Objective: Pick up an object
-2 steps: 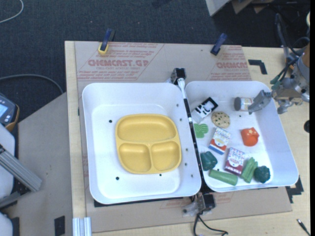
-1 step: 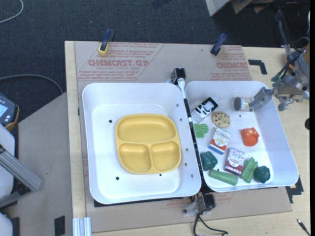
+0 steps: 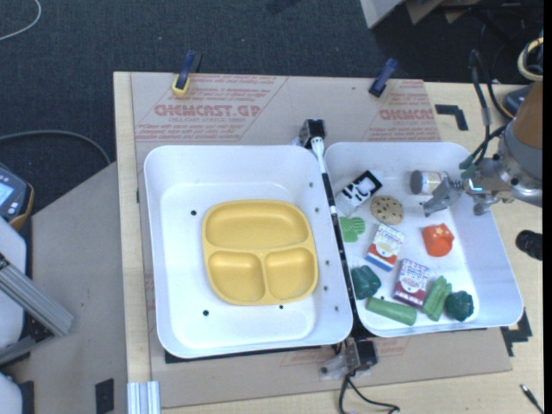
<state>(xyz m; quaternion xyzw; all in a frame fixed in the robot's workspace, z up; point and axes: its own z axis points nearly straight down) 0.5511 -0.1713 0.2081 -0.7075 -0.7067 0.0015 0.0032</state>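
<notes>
The right bin (image 3: 504, 270) holds several small items. Among them are a grey cylinder (image 3: 422, 180), a round cookie (image 3: 387, 209), an orange-red piece (image 3: 438, 239) and a black-and-white card (image 3: 360, 188). A small red, white and blue box (image 3: 385, 247) and a purple packet (image 3: 411, 283) lie further forward. Green toys lie along the front: a long one (image 3: 391, 310), a dark one (image 3: 365, 280) and a broccoli-like one (image 3: 460, 304). My gripper (image 3: 443, 193) reaches in from the right, low over the bin's far part. It sits just right of the grey cylinder and above the orange-red piece. Nothing is visibly held.
The left bin (image 3: 168, 257) carries a yellow divided plate (image 3: 259, 250). A black divider strip (image 3: 328, 205) runs between the bins. Two clamps (image 3: 183, 74) (image 3: 383, 78) grip the board's far edge. Cables hang at the right behind the arm (image 3: 526, 158).
</notes>
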